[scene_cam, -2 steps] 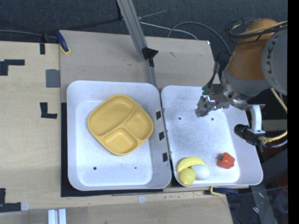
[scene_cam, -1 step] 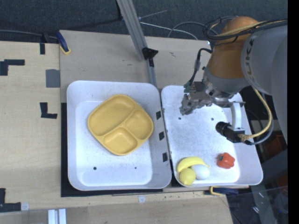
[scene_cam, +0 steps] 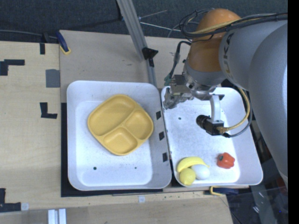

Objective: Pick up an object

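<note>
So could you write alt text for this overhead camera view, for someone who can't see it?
A grey-and-orange robot arm reaches from the right, its hand over the right white bin, which holds a banana, lemon, white egg and red pepper. The left bin holds a yellow divided plate.

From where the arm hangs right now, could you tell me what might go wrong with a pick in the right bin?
The banana, lemon and white egg touch in a tight cluster at the right bin's near rim; a grasp may nudge neighbours or catch two.

The gripper hangs at the far corner, beside the wall between the bins, and could clip it on descent.

The red pepper lies apart, probably the safer target.
</note>
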Motion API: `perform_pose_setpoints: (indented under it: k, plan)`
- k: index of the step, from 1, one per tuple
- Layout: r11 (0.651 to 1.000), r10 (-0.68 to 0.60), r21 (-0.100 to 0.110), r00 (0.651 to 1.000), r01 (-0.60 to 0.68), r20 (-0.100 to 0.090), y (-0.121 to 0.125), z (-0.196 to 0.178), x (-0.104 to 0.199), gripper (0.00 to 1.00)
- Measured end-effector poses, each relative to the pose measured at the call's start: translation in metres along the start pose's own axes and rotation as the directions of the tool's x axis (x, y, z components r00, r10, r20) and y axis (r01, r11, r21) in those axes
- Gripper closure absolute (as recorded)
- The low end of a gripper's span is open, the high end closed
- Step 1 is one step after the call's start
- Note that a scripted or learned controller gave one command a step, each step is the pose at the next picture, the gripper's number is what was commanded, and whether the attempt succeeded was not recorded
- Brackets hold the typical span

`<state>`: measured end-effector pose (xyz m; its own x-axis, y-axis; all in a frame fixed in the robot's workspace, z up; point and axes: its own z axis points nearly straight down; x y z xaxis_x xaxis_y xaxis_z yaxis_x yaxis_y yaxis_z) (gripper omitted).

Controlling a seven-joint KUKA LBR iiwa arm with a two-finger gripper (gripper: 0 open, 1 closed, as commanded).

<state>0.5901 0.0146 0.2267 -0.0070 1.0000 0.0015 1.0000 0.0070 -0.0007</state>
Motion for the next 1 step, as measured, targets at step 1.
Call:
perform_pose_setpoints:
  k: [1]
  plan:
    - [1.000,-0.001,0.000,1.000,0.001,-0.001,0.0103,-0.0090,0.0557,1.00]
